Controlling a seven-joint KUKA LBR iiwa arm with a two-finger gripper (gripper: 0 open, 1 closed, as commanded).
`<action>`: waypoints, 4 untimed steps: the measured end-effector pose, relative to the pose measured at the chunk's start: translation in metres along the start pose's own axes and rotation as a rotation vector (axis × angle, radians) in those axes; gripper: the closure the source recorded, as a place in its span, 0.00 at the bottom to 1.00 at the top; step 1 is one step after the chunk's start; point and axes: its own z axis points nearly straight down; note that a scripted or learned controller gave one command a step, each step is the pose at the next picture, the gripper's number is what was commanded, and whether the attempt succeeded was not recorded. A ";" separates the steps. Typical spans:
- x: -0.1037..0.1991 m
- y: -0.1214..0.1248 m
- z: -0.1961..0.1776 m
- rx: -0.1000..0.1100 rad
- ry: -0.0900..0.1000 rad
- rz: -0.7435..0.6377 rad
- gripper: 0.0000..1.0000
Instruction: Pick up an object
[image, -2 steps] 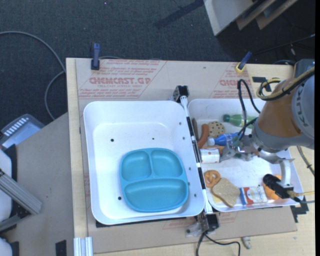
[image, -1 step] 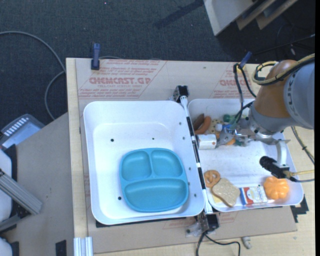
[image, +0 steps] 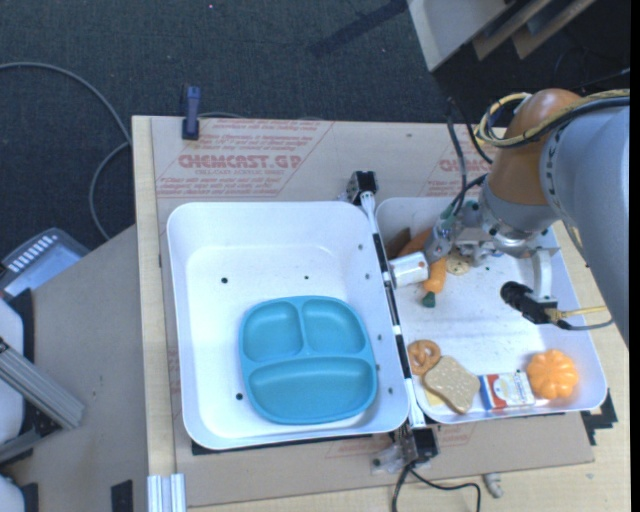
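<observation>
My gripper (image: 452, 246) hangs low over the far left part of the right bin (image: 470, 320), below the orange-banded wrist. Directly under and beside it lie an orange carrot-shaped piece with a green tip (image: 435, 277), a small round cookie (image: 458, 266) and a silver can on its side (image: 408, 268). A brown piece (image: 400, 243) rests against the bin's left wall behind the can. I see nothing clearly between the gripper's parts. At the bin's near edge lie a pretzel (image: 423, 353), a slice of toast (image: 450, 384), a small carton (image: 505, 390) and an orange pumpkin-like fruit (image: 553, 373).
The left bin (image: 200, 250) holds a blue divided plate (image: 307, 358) toward its near right. A black clip (image: 362, 184) sits where the bins meet at the far edge. The arm covers the right bin's far right corner.
</observation>
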 end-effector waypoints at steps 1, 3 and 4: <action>0.011 0.031 0.003 0.020 0.002 0.004 0.00; 0.024 -0.004 0.002 0.007 0.014 -0.005 0.00; 0.018 -0.030 0.002 0.010 0.015 -0.004 0.00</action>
